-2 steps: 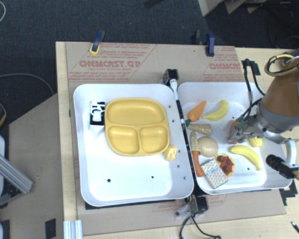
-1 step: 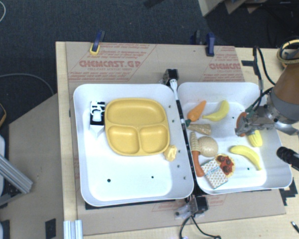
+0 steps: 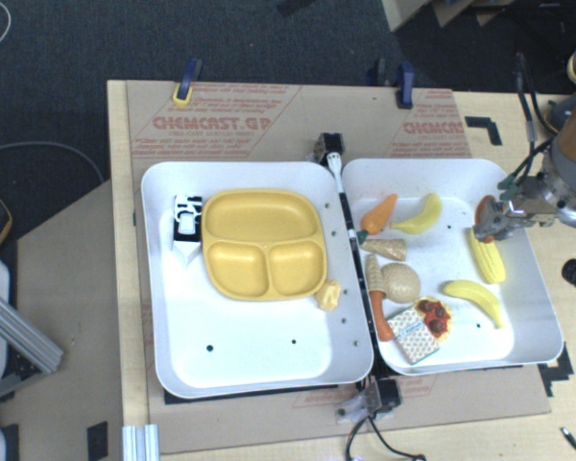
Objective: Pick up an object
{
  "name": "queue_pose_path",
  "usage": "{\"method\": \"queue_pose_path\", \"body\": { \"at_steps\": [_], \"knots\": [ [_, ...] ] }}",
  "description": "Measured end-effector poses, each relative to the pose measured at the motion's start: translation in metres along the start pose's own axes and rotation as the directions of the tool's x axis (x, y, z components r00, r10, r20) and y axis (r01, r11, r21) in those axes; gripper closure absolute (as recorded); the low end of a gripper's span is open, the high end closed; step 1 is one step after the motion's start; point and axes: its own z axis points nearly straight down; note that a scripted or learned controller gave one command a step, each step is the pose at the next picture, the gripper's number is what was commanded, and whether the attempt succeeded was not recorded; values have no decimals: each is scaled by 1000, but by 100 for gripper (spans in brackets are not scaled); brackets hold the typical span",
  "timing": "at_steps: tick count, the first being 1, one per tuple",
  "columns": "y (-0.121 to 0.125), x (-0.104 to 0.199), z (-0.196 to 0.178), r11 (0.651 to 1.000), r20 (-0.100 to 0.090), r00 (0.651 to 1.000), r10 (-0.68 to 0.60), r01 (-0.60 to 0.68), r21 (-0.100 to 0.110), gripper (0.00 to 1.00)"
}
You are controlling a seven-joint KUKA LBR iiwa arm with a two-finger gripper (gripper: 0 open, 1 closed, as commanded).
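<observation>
- I am seeing the gripper (image 3: 490,221) hanging over the right bin (image 3: 461,176), just above the corn cob (image 3: 488,256).
- I cannot tell its opening or grasp.

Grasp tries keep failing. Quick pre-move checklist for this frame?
1. Gripper over the right bin: ok, near its right wall.
2. Nearest target: corn cob, just below the gripper: ok.
3. Anything held between the fingers: cannot tell.
4. Room around the corn cob: ok, apart from the banana below it.
5. Centre cluster, carrot and bread, crowded: not ok for a clean grasp.
6. Yellow divided plate in the left bin, out of the path: ok.
</observation>
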Motion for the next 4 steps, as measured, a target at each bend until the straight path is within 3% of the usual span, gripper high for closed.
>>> {"method": "queue_pose_path", "body": {
  "at_steps": [1,4],
  "knots": [
    [1,0,2,1000,-2,1000,0,0,5,100],
    [23,168,-7,1000,-4,1000,-6,6,6,100]
  ]
}}
